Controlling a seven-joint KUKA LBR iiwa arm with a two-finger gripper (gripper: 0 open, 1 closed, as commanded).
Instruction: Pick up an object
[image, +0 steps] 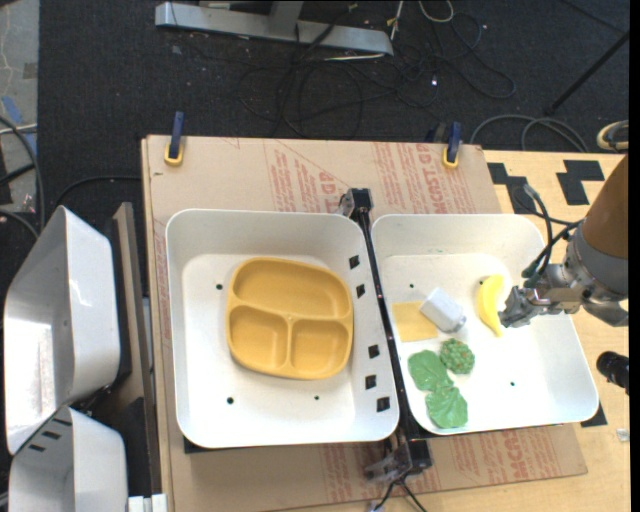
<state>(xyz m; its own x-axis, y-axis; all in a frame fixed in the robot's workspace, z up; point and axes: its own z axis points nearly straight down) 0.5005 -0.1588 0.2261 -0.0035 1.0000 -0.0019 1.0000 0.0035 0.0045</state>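
Presently on the surface (300, 165) (a cardboard sheet clipped at its far edge): two shallow white bins, side by side.

Left bin (195, 300): one yellow divided tray (290, 318), three compartments, lying flat near the middle.

Right bin (550, 370): one yellow banana (489, 303), curved, toward the bin's right half; one pale yellow flat square (411, 321) near the divider; one small grey-white block (443, 310) resting partly on that square's right edge; one green bumpy ball-like piece (457, 356); two flat green leaf-like pieces, one (428, 370) just left of the ball, the other (447, 407) nearer the front rim.

Writing: red print on the cardboard, reversed or upside down from this side and not legible.

Tool (512, 310): dark, at the end of the grey arm (600, 262) reaching in from the right, just beside the banana's right edge. Nothing is seen between its tips; whether it is spread or closed I cannot tell.
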